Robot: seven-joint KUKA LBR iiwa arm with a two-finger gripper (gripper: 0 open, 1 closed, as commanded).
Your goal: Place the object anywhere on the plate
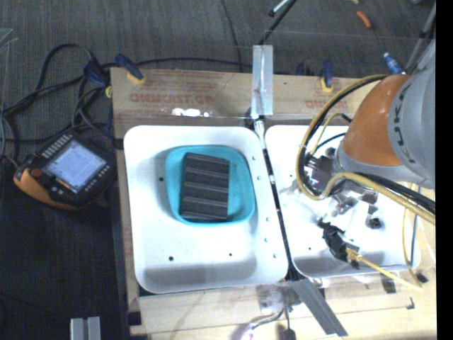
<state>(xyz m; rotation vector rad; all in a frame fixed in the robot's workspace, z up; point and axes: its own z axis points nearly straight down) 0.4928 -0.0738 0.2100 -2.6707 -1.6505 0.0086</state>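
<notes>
Below, wooden bench (212,98), dark carpet (141,20)

Red stencilled lettering runs along the wooden board (191,94) behind the two bins, on the counter's far edge. It appears upside down and blurred; it cannot be read with certainty. A second short run of red letters sits on the same board further right, near the yellow cable, also illegible. Dark letters stand on the arm's grey casing (417,129) beside the orange band; they look like part of "KUKA", cut off at the edge. The handheld pendant's screen (74,165) glows, but its content is too small to read.
</notes>
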